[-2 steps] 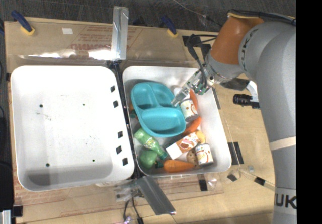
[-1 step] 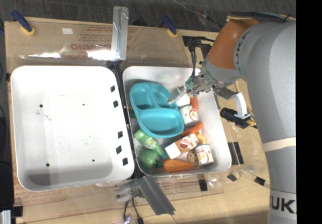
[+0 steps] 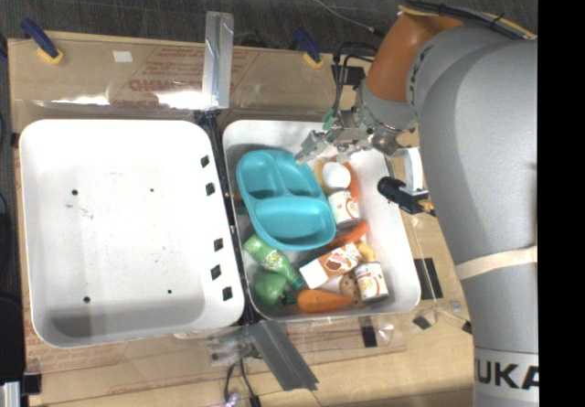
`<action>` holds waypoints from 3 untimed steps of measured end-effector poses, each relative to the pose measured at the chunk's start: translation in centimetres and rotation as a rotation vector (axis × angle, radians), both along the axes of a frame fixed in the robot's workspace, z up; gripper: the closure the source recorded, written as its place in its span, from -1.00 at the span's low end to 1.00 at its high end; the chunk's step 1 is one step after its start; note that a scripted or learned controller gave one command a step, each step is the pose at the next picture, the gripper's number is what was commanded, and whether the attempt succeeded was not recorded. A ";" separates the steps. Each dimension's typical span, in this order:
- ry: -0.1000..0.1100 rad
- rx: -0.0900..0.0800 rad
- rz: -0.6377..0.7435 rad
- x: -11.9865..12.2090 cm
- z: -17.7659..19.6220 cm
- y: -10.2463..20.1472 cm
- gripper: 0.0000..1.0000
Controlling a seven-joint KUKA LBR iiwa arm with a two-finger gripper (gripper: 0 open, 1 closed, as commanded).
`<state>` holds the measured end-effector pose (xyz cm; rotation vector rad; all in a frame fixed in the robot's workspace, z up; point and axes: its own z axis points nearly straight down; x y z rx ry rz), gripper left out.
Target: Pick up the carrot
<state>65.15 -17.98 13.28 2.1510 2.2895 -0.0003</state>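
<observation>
The carrot is an orange tapered piece lying flat along the near wall of the right bin. My gripper hangs over the far end of that bin, well away from the carrot and just above a white egg-shaped object. Its fingers look spread open, and I see nothing between them. A second orange-red long piece lies mid-bin, partly under other items.
A blue two-compartment dish fills the bin's left middle. Green vegetables, a small printed box and small cans crowd around the carrot. The left bin sits alongside. The arm's grey body covers the right side.
</observation>
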 end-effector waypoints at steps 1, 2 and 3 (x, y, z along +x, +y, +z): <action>0.001 0.000 -0.270 0.6 -1.0 -2.9 -1.00; 0.003 0.000 -0.593 0.5 -0.3 -1.0 -1.00; 0.004 0.000 -0.949 0.5 1.7 -1.9 -1.00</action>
